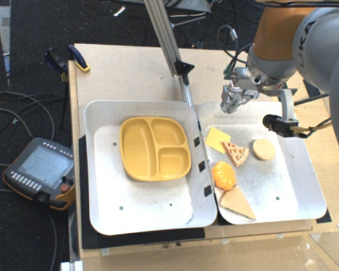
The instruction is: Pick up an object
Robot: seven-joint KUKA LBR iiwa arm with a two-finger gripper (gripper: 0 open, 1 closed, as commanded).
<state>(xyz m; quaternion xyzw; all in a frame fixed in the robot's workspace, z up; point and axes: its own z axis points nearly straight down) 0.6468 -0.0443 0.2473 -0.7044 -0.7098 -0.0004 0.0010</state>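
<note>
The likeliest candidates for picking lie bunched in the right bin [305,199]: a yellow cheese square [217,139], a lattice-topped pie slice [236,152] just beside it, a pale round biscuit [264,149] a little apart to the right, an orange fruit [224,175] below, and a tan wedge [236,202] touching the fruit's lower edge. They sit toward the bin's left half, close to the shared wall, which leaves the far right floor bare — so any descent has to land near that divider. None of them is lifted; all rest flat on the bin floor. The gripper [233,103] hangs above the bin's upper left corner, nearer the cheese square than anything else, and appears to carry nothing; whether it is spread or pressed together I cannot tell, since it is seen end-on and blurs into a grey knot. Its height suggests an approach not yet committed to one target. In the left bin [99,208] a yellow divided plate [155,148] lies well apart from the arm — seemingly not the present aim.
</note>
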